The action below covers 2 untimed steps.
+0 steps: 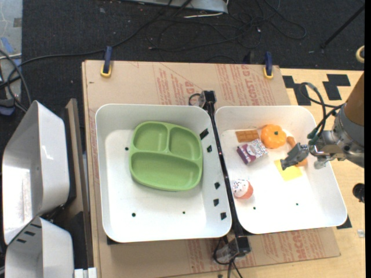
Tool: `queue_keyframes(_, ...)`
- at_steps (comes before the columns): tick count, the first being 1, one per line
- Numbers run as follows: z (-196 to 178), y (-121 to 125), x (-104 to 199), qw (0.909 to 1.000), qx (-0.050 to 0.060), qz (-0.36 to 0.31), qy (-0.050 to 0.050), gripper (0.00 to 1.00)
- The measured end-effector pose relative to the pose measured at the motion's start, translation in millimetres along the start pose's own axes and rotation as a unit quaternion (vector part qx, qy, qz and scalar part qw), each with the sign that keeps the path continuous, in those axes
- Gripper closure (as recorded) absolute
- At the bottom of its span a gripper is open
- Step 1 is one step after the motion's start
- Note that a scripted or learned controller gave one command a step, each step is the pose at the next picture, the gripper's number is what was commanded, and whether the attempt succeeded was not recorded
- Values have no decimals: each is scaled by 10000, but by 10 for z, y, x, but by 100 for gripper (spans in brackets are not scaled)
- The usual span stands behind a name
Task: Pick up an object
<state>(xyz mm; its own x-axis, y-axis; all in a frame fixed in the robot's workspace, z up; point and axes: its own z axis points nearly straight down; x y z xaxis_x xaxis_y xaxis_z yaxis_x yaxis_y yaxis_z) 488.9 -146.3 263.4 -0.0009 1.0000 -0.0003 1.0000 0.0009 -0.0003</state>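
Observation:
The right bin holds several small items. An orange pumpkin-shaped toy lies near its back, with a tan flat piece to its left. In front of that piece lies a purple packet. A white and red ball rests by the bin's left wall. A yellow flat square lies mid-right. My gripper reaches in from the right and hangs just above the yellow square's back edge, to the right of the orange toy. Nothing I can make out is in its grasp.
The left bin holds a green divided plate. A black divider runs between the bins. The arm's grey wrist crosses the right bin's right rim. White tubs stand at the far left.

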Motion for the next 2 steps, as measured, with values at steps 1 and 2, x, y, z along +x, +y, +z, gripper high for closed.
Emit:
queue_keyframes(1, 487, -11, -89, 10000, 23, 18, 5, 0)
queue_keyframes(2, 1086, 65, -66, 10000, 22, 13, 9, 0)
